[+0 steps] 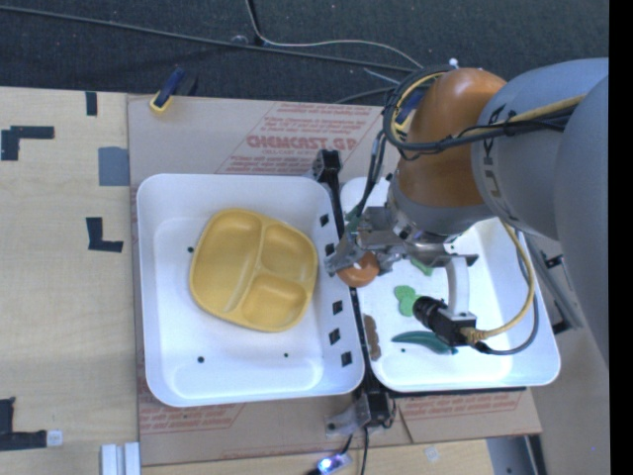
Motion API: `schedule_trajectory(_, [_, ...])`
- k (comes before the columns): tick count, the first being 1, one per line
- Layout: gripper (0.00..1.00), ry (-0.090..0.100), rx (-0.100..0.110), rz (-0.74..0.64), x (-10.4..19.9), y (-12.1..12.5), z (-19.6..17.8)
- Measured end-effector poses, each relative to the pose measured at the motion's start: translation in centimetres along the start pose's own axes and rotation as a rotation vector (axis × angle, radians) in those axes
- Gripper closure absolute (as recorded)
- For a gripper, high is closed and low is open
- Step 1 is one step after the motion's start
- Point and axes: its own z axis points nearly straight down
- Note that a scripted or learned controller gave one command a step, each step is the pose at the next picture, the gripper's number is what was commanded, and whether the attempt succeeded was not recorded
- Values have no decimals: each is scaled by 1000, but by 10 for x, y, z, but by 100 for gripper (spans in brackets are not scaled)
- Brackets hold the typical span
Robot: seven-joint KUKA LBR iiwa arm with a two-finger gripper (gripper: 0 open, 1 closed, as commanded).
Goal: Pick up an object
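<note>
Grey two-finger gripper [358, 255] low over right white bin [529, 364], at its left wall. Small round orange object [358, 273] clamped between fingers. Yellow divided plastic plate [253, 268] in left white bin [163, 295]. Green pieces [406, 298] beside gripper.

Bench top and dark floor, seen from above

A dark carpeted floor [119, 18] is running along the far side, cables [297, 43] trailing across it; a pale wooden bench [59, 295] with black tape marks [99, 234] is carrying a printed cardboard sheet [287, 137].
</note>
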Motion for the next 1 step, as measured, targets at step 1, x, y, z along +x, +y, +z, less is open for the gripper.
schedule_trajectory(1, [100, -1, -2, -1, 56, 7, 13])
